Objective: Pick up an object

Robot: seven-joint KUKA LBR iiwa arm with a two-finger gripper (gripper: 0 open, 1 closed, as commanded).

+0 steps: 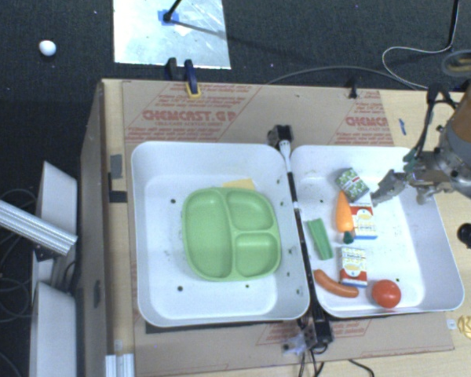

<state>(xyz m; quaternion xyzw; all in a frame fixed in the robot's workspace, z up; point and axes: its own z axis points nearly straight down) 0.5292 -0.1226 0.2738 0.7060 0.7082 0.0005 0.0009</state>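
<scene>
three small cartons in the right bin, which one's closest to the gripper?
The green-and-white carton at the bin's far end, just left of the gripper. The two red-and-white cartons lie farther toward the near edge, beside the carrot and above the tomato.

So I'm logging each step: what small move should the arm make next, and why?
Probably ease the end effector down and left toward the green-and-white carton. It sits just beside that carton in the right bin, holding nothing I can see.
</scene>
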